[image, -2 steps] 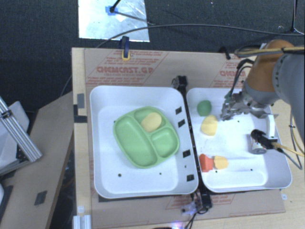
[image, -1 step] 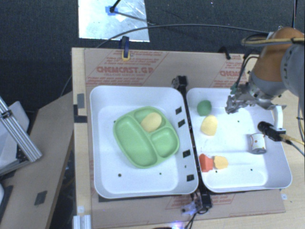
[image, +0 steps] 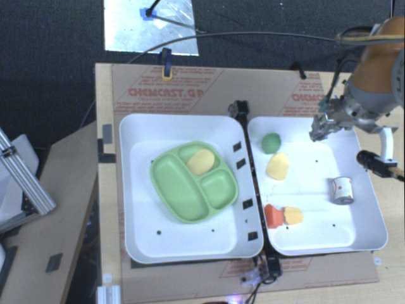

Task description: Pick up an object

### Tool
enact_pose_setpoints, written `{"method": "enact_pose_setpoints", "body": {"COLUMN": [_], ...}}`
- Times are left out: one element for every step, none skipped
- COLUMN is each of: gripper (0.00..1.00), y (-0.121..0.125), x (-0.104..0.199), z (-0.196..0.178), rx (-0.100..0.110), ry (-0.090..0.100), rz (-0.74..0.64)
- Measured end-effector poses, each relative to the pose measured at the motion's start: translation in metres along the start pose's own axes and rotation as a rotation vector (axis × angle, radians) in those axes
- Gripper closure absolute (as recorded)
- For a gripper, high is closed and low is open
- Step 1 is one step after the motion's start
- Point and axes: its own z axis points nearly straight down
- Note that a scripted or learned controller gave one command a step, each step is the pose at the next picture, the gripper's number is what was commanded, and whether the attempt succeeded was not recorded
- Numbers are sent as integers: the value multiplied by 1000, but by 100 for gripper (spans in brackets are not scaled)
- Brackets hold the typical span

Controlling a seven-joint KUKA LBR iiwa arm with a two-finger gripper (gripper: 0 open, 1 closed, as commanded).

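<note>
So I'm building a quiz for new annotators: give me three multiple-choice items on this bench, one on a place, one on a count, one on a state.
1. Where does the yellow lump in the left bin lie?
A. on the green tray
B. on the bin floor
C. outside the bins

2. How many loose things lie in the right bin?
A. two
B. four
C. seven

3. How does the can rest?
A. upright
B. on its side
C. held by the fingers

Answers: A, it sits in a compartment of the tray. B: green ball, yellow piece, orange-and-yellow toy, can. B, the can's round end faces sideways, far from the gripper.
</note>
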Motion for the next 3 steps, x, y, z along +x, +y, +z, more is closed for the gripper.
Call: {"method": "enact_pose_setpoints", "body": {"gripper": [100,100,100], "y": [2,-3,-13], "x": [0,50,104], "z": [-54,-57,-61], "rx": [-1,5,5], "ry": [0,2,3], "rz": [-1,-4,-5]}}
